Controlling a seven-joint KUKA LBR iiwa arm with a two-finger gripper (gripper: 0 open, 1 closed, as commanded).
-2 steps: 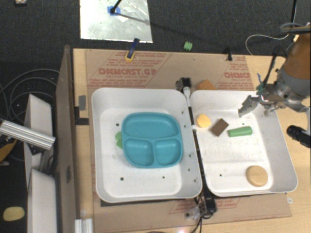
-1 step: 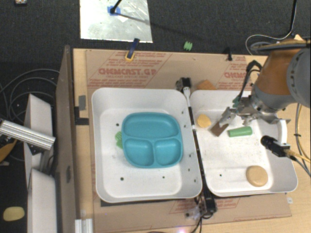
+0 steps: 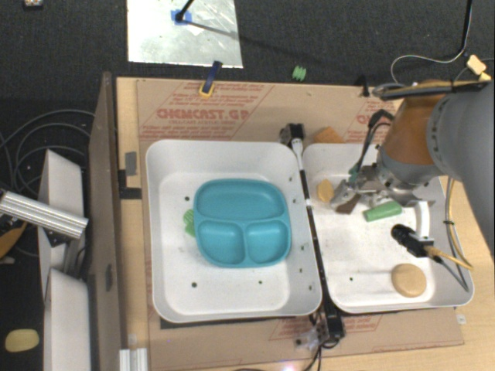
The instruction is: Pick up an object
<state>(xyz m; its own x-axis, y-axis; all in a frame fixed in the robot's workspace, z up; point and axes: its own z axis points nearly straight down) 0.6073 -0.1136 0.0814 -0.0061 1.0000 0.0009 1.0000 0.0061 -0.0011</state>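
Note:
My gripper [image 3: 346,201] is low in the left part of the right bin [image 3: 363,296], with the arm coming in from the right. A small pale tan round piece [image 3: 326,190] lies just to its left, close to or touching it. Just right of the gripper lies a green block [image 3: 383,211], partly under the wrist. A tan oval lump [image 3: 409,280] rests near the bin's front right corner. I see nothing clearly between the gripper's tips.
The left bin [image 3: 166,230] holds a blue divided tray [image 3: 242,221] with a small green thing [image 3: 189,221] poking out at its left edge. An orange-tan piece [image 3: 329,135] lies on the cardboard behind the right bin. A dark divider runs between the bins.

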